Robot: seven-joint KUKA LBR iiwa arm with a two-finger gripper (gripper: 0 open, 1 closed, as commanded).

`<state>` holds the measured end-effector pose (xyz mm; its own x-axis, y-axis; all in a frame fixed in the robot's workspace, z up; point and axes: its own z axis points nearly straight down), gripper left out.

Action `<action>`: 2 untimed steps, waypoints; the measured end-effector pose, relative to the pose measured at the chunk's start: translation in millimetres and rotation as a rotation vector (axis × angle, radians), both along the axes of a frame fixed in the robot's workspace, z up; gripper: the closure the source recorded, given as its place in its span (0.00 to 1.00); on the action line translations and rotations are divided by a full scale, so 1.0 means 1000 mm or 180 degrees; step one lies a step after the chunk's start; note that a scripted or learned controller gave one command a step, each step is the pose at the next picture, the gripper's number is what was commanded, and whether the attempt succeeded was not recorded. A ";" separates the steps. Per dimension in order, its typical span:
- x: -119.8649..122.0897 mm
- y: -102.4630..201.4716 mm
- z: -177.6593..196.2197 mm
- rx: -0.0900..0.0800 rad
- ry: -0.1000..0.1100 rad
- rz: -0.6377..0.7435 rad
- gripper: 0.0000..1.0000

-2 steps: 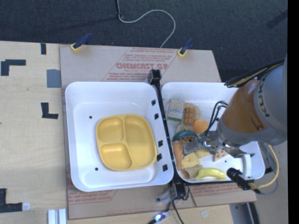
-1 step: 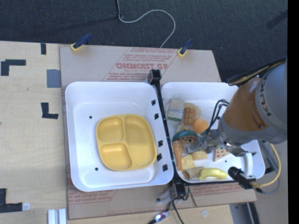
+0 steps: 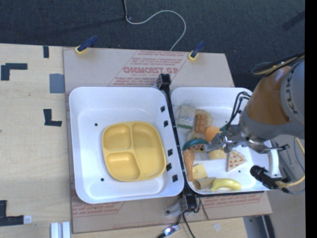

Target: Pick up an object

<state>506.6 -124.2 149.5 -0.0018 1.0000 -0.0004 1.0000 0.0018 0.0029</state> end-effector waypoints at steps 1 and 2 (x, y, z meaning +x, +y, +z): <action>0.004 -0.003 0.062 -0.0002 -0.0004 0.0000 1.00; 0.004 -0.002 0.075 0.0002 0.0010 0.0000 1.00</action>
